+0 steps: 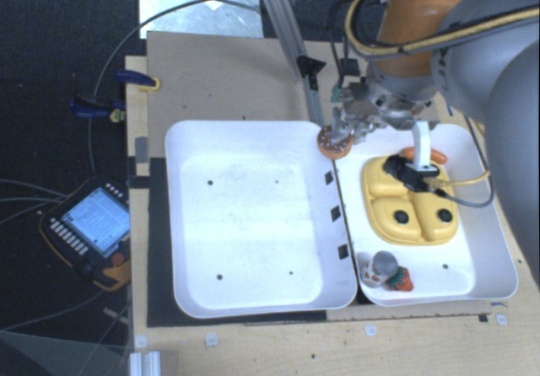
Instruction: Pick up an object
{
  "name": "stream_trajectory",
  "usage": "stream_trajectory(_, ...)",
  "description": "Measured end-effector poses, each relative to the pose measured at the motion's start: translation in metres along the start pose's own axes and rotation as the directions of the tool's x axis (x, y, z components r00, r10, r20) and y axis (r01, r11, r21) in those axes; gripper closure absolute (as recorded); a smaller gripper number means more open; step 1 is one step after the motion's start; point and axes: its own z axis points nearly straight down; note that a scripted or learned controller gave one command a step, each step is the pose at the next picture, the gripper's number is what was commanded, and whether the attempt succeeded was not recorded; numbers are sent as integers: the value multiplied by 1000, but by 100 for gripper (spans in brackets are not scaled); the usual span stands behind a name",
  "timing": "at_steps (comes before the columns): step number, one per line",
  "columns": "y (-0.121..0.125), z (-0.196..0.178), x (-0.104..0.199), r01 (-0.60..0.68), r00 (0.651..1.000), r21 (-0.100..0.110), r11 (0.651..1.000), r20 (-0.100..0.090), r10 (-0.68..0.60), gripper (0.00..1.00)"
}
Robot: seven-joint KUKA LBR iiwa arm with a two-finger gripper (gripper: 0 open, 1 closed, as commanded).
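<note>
My gripper [341, 131] hangs over the far end of the divider between the two bins. A small round brown disc [334, 146] sits right under its tip, at the top left corner of the right bin [494, 269]; whether it is gripped I cannot tell. A large yellow moulded toy [411, 212] with dark round spots lies in the middle of the right bin. Just behind it lies an orange and white piece [421, 150]. A small grey, red and green cluster [388, 271] rests at the right bin's near left corner.
The left bin [245, 222] lies beside the right one, with black tabs along their shared wall. The grey arm and its orange band cover the far right. A handheld pendant [91, 227] lies on the floor at left.
</note>
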Motion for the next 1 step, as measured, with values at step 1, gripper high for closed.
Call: stream_trajectory(1, -3, -8, 57, 0, 1000, 1, 1000, 0, 0, 100)
